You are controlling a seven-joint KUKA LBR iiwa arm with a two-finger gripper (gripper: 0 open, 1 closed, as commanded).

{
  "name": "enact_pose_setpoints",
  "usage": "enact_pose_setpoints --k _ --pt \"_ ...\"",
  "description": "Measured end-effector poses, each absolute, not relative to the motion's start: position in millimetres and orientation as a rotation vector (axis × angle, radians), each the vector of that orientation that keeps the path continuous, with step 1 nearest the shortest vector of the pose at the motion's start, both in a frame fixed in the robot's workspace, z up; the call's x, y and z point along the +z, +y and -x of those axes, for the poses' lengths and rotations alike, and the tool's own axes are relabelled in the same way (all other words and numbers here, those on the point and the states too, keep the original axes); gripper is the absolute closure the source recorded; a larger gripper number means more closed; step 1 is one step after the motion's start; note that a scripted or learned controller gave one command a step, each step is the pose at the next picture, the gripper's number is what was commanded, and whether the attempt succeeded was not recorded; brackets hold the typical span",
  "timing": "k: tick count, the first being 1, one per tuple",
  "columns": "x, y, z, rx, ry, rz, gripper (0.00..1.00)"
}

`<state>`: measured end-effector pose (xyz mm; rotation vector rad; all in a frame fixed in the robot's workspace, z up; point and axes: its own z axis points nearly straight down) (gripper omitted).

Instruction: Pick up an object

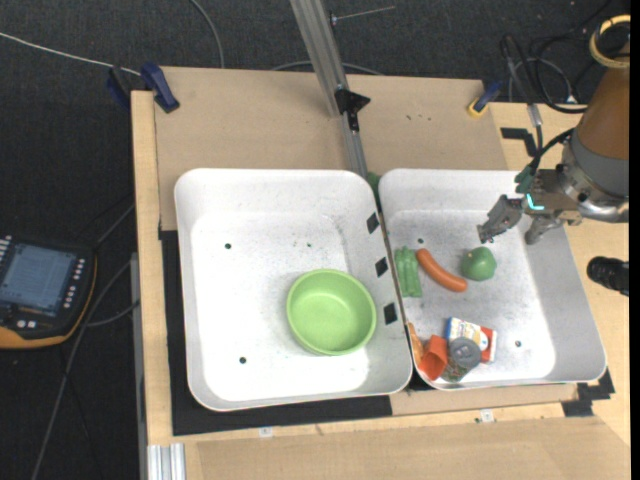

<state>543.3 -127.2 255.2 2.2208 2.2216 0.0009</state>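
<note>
Two white bins sit side by side — the left bin (pixel 210 268) holds a green bowl (pixel 331 311). In the right bin (pixel 560 318), the gripper (pixel 518 222) hangs with fingers spread, holding nothing. Just below it lies a small green ball-shaped toy (pixel 480 264) beside an orange carrot (pixel 441 270) — probably light, smooth, rolls easily; squeeze its round middle.

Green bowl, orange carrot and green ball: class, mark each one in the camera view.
Green bowl (pixel 331 311): camera view, inside bottom of the bowl.
Orange carrot (pixel 441 270): camera view, middle of its length.
Green ball (pixel 479 264): camera view, centre of its top surface.
</note>
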Motion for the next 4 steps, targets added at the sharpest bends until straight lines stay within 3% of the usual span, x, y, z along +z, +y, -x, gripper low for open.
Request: enact_pose_setpoints --k 1,2,4 --pt "255.2 -127.2 -543.3 0.001 2.222 -2.221 0.00" --pt "207.9 -125.3 -551.9 -0.003 2.224 -2.222 0.00" --pt "93.2 -125.6 -550.8 -0.003 2.224 -2.223 0.00"
